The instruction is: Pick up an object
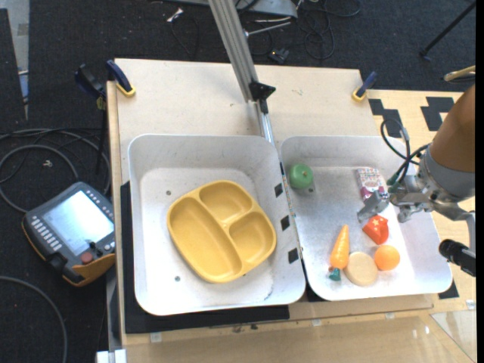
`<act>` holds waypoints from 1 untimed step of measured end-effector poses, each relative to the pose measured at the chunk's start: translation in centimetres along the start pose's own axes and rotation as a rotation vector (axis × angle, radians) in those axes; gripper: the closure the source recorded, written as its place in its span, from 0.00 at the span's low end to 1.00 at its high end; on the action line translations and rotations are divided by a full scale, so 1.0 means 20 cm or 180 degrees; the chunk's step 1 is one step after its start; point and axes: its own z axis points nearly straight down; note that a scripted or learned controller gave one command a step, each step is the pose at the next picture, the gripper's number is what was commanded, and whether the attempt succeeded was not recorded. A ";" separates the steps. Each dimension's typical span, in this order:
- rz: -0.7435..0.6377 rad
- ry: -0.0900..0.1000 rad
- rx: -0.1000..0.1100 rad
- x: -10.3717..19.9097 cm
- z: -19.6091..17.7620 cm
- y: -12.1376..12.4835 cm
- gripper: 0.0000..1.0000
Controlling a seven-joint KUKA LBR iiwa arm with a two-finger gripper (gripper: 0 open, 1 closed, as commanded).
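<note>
Camera view: the gripper [376, 206] hangs just above the red toy [376, 229] in the right bin [318, 153]; its opening cannot be told. Approach step; next, descend and close.

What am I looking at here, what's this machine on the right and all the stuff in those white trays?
One camera looks down at a slant on a bench. The grey machine entering from the right is a robot arm; its tool hangs over the right bin, just above a red toy. I cannot tell whether it grips anything. That bin also holds a green ball, a small patterned packet, a toy carrot, a cream disc and an orange ball. The left bin holds a yellow divided plate.
</note>
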 end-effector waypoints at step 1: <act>0.0003 -0.0001 -0.0002 0.00 0.00 0.00 0.00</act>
